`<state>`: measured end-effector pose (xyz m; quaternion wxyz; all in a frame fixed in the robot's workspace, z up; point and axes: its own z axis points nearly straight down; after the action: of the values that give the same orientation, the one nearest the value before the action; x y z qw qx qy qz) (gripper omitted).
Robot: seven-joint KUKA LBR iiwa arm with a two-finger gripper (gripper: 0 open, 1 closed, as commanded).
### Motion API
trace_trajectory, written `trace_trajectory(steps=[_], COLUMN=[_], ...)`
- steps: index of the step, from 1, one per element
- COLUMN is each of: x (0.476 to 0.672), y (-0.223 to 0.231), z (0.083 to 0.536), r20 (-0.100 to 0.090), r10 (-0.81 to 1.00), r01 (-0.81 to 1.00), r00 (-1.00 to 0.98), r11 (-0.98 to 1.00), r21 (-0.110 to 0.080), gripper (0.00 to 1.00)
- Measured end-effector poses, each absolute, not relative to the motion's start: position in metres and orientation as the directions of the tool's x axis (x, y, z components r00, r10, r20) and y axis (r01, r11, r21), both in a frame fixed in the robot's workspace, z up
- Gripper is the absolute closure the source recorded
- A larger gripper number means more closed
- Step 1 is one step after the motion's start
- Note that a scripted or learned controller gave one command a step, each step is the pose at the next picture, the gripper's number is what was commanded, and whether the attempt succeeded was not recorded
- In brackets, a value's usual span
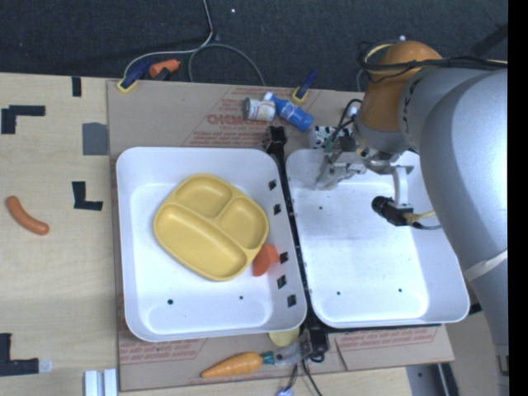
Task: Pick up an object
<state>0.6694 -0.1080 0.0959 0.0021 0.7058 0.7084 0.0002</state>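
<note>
A yellow divided plate (212, 225) lies in the left bin (140, 172). A small orange-red piece (265, 260) rests against the plate's right edge. My gripper (334, 169) hangs over the far left corner of the right bin (412, 304), apart from both objects. The arm's grey body and orange band cover the bin's far right side.
Outside the bins lie a toy carrot (233, 365) at the front, a sausage-like piece (26, 215) far left, and a white and blue bottle (279, 109) at the back. Clamps (150, 71) and cables run along the back edge.
</note>
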Motion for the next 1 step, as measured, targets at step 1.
trace_trajectory(steps=[1], x=[0.5969], y=[-0.0473], z=[0.1896], r20=[0.003], r10=[1.000], r01=[1.000], r00=[-0.005], r11=[0.005], r21=[0.001], gripper=[1.00])
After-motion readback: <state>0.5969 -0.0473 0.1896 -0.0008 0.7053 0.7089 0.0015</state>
